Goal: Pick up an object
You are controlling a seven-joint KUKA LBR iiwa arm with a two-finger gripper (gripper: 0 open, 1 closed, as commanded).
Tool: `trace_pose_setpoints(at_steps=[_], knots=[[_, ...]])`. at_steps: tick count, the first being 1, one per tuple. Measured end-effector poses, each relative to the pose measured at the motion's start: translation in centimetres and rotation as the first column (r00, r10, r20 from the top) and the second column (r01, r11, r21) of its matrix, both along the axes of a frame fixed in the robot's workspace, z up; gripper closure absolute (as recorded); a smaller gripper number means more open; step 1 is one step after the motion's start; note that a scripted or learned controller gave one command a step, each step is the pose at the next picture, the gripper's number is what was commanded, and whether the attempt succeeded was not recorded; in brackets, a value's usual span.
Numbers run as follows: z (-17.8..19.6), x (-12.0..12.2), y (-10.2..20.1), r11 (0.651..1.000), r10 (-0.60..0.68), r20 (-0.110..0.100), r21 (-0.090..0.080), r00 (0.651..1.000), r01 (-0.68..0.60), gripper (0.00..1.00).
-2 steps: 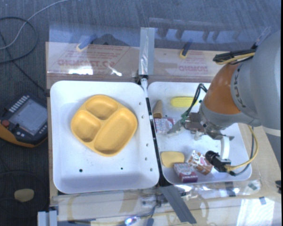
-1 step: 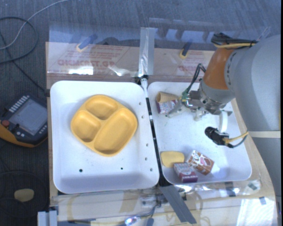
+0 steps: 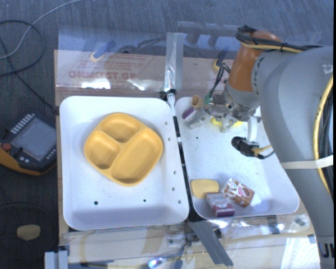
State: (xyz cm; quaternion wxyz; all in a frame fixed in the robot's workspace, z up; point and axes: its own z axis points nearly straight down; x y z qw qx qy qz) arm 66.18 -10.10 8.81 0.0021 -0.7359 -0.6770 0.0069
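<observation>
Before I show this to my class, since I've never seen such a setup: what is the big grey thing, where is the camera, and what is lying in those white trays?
The big grey shape is a robot arm with an orange band above its wrist, reaching in from the right. The single camera is fixed above the bench, looking down at a slant. Two shallow white bins sit side by side. The left bin holds a yellow divided plate. The right bin holds a yellow sponge-like block and two small snack packs near its front edge. The arm's gripper hangs over the far end of the right bin; its fingers are too cluttered to read, and I see nothing clearly held.
</observation>
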Motion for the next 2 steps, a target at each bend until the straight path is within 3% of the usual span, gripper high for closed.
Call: trace_pose_setpoints(at_steps=[1, 2], knots=[[3.5, -1.9, -3.9, 1.0, -0.016, 0.011, -0.001, 1.0, 0.016, 0.0], [0.0, 0.1, -3.5, 0.998, 0.066, -0.005, -0.008, 0.998, -0.066, 0.0]])
